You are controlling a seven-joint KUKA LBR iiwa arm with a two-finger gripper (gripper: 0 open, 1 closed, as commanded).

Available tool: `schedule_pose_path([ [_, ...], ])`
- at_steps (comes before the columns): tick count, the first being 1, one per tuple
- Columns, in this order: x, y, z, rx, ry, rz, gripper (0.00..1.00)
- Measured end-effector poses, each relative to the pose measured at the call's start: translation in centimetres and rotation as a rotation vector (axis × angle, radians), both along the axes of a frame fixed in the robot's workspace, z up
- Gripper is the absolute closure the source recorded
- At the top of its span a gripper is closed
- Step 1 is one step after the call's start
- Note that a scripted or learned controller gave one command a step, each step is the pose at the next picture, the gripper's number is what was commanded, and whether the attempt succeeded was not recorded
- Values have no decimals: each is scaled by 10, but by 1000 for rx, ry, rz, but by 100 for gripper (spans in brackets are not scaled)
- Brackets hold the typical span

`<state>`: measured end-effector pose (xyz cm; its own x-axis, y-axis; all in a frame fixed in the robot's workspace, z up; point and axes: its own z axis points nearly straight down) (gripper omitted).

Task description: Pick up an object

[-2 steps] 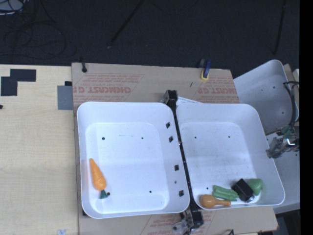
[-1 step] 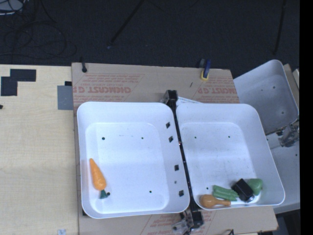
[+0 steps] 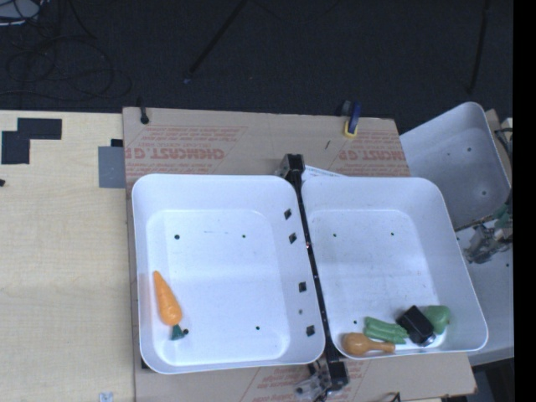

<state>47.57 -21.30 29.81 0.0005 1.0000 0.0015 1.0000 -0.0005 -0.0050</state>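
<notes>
An orange toy carrot (image 3: 166, 298) with a small green top lies along the left wall of the left bin (image 3: 218, 199), near its front corner. In the front right corner of the right bin (image 3: 377, 224) several items are clustered. A black block (image 3: 416, 324) rests against a light green rounded piece (image 3: 438, 316). A darker green pod-shaped toy (image 3: 384, 331) lies to the left of the block. In front of the pod, a tan-orange pear-shaped toy (image 3: 366, 344) lies against the front wall.
Both bins sit on a cardboard sheet (image 3: 251, 145), joined by a black strip (image 3: 303, 258). A grey metal plate (image 3: 456, 153) and some cables (image 3: 490, 237) stand at the right. A blue and yellow clip (image 3: 352, 120) sits at the cardboard's back edge. Wooden bench top (image 3: 59, 249) lies to the left.
</notes>
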Motion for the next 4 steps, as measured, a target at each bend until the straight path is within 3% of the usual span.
schedule_pose_path([
  [1,0,-1,45,-3,-7,1,100],
  [2,-1,0,-30,1,3,0,100],
  [3,0,-1,27,-3,-8,1,100],
  [4,0,-1,48,-2,-5,2,100],
])
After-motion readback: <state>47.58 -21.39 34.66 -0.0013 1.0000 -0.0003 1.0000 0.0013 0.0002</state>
